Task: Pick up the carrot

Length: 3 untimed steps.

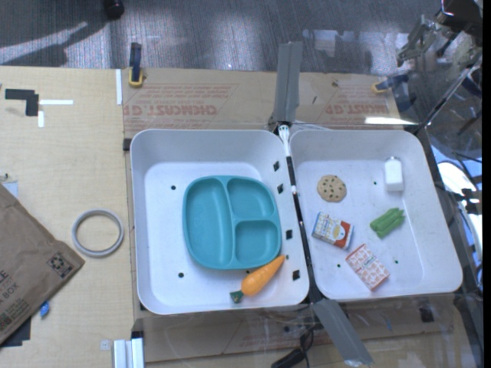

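Note:
The carrot (261, 276), orange with a small green top, lies in the left bin (153, 228) near its front wall. It rests against the front edge of a teal divided plate (230, 221), pointing up and to the right. A metallic gripper (420, 43) hangs at the top right corner of the view, beyond the back of the right bin (430, 267). It is far from the carrot and nothing shows in it.
The right bin holds a cookie (331, 188), a white block (393, 173), a green vegetable (387, 221) and two small printed packets (333, 230) (367, 266). A tape ring (97, 231) and a cardboard box (27, 271) lie on the bench to the left.

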Available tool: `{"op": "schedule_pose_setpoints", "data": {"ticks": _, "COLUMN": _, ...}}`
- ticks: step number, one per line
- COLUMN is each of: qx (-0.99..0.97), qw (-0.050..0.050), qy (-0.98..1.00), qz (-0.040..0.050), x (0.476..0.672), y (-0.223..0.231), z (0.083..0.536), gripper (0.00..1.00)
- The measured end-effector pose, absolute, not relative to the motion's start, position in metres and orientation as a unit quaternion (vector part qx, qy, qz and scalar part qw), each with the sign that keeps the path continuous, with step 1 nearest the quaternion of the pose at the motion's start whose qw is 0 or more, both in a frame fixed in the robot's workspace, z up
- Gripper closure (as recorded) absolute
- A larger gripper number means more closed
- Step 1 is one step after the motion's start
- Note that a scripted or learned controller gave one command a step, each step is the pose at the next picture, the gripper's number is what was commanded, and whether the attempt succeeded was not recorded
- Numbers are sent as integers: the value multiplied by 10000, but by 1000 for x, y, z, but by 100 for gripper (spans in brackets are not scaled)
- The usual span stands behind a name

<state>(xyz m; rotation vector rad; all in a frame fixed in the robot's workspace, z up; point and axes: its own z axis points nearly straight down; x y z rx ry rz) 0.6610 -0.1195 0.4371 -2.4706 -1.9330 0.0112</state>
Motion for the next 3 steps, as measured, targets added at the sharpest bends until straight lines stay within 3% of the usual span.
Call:
{"op": "schedule_pose_setpoints", "data": {"ticks": 1, "qx": -8533, "qw": 23, "qy": -5215, "qz": 47, "x": 651, "y": -138, "z": 420, "gripper": 0}}
{"op": "schedule_pose_setpoints", "data": {"ticks": 2, "qx": -9000, "qw": 15, "qy": -4359, "qz": 41, "x": 661, "y": -189, "z": 436, "gripper": 0}}
{"op": "schedule_pose_setpoints", "data": {"ticks": 3, "qx": -9318, "qw": 19, "qy": -3630, "qz": 46, "x": 621, "y": -216, "z": 437, "gripper": 0}}
